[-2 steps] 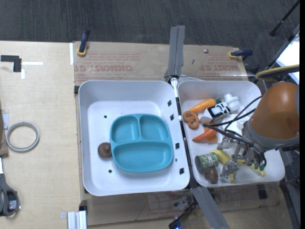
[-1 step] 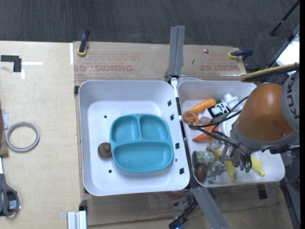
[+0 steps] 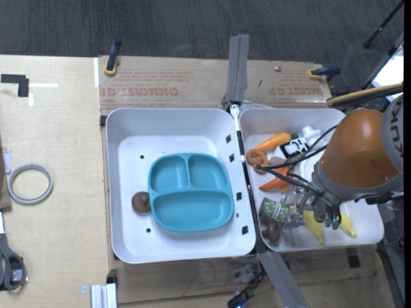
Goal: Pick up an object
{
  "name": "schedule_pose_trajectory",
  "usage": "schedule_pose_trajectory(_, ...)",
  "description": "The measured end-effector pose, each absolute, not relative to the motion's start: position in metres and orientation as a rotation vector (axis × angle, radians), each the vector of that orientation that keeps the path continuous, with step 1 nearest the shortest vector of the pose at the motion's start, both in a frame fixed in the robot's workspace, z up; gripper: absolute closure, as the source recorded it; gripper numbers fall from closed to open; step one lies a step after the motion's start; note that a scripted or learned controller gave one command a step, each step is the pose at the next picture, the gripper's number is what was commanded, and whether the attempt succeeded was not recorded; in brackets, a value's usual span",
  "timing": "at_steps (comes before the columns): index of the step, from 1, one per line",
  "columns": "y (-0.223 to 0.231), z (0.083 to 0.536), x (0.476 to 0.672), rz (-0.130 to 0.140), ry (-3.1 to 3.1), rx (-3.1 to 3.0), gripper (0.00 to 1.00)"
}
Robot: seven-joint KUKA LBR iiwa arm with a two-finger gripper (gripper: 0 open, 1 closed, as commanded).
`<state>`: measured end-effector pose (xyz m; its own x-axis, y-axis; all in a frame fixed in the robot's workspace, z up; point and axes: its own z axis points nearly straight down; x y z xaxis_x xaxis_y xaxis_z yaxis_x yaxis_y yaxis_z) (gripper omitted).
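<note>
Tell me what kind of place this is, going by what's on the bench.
Most likely a robotics lab set up for grasping trials. Two white bins sit side by side on a wooden bench, the arm's gripper hangs over toy food such as a carrot, and clamps pin cardboard behind the bins.

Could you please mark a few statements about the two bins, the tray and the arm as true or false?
1. The blue tray lies in the left bin. True.
2. A small brown object sits inside one of the tray's compartments. False: it lies on the bin floor, against the tray's left edge.
3. The arm is over the right bin. True.
4. The carrot is in the left bin. False: it lies in the right bin, near the divider.
5. A grey ring lies on the bench left of the bins. True.
</note>
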<state>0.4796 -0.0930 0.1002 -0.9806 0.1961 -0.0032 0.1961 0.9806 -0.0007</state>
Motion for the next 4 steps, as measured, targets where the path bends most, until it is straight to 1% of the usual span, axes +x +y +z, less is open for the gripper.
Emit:
schedule_pose_trajectory(1, -0.159, 0.092, 0.478, 0.0, 3.118, -0.366, 1.0)
schedule_pose_trajectory(2, -0.159, 0.092, 0.478, 0.0, 3.118, -0.366, 0.0)
schedule_pose_trajectory(3, -0.098, 0.092, 0.541, 0.002, 3.134, -0.206, 0.0)
schedule_pose_trajectory(4, -0.107, 0.093, 0.628, 0.0, 3.133, 0.152, 0.0)
